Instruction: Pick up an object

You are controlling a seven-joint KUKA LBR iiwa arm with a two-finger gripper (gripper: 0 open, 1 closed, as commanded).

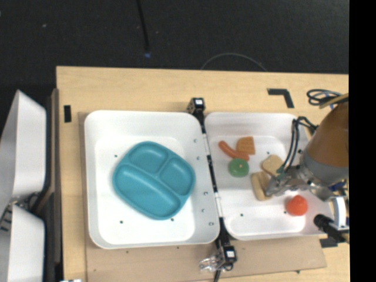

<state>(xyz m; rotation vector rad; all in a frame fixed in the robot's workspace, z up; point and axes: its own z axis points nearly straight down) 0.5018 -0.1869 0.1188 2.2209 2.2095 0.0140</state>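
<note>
Reaching down with the claw (275, 185) beside the tan block (260, 186) in the right bin (258, 231); grip state impossible to tell; needing to close squarely next

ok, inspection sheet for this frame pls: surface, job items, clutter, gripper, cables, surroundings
Surface: tan bench bearing a left bin and a right bin, both white, side by side.
Job's things: in the right bin, an orange-red sausage-like piece, an orange wedge, a green round piece, two tan pieces and a red ball.
Clutter: teal divided plate in the left bin.
Gripper: the gripper is low in the right bin at the lower tan piece; contact cannot be judged.
Cables: black cable looping along the arm; thin dark cable on the floor above the bench.
Surroundings: dark floor; white containers at the left.
</note>
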